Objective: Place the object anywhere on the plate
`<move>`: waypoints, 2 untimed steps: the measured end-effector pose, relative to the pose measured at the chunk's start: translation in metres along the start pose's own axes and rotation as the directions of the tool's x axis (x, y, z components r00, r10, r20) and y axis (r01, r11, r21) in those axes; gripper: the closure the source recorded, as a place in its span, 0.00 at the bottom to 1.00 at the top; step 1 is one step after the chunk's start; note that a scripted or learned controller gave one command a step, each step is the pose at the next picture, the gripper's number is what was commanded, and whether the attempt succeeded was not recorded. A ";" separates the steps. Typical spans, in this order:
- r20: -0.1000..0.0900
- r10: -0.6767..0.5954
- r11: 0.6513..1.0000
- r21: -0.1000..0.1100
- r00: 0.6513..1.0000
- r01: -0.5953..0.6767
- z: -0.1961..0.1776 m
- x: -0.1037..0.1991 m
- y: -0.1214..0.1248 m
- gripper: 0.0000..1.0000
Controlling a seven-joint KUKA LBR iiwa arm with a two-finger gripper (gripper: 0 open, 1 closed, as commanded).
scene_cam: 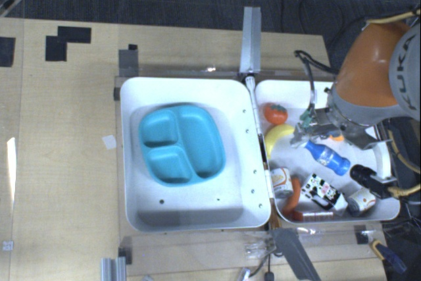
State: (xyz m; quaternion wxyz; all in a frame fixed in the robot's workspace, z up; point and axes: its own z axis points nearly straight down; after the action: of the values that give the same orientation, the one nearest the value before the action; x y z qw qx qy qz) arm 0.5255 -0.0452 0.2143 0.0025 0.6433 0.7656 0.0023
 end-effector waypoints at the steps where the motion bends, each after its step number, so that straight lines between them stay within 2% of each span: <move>1: -0.001 -0.337 0.941 0.002 0.941 0.337 0.030 0.065 0.042 1.00; 2: -0.002 -0.433 0.902 0.001 0.902 0.433 0.026 0.125 0.088 1.00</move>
State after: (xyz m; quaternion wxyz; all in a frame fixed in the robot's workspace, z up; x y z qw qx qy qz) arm 0.5913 0.0929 0.1892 0.0018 0.4574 0.8893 0.0016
